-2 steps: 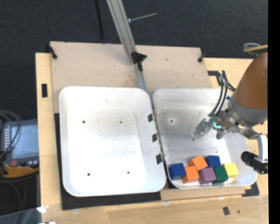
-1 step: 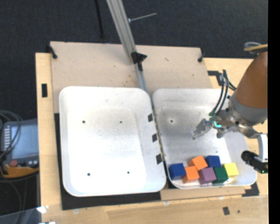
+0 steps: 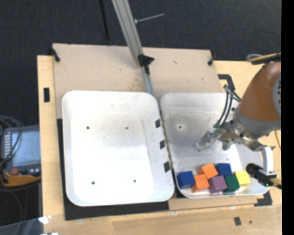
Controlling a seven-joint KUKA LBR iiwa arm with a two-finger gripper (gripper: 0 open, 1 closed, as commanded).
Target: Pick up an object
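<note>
Coloured blocks crowd the near edge of the right bin: blue, orange, purple, green and yellow, packed touching one another. Just above them hangs the gripper, over bare bin floor and holding nothing; how wide it stands I cannot tell. Beside it on the desk, the left bin shows only small dark specks.

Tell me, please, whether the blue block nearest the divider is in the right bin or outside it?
In: the blue block lies inside the right bin, near its front rim.
</note>
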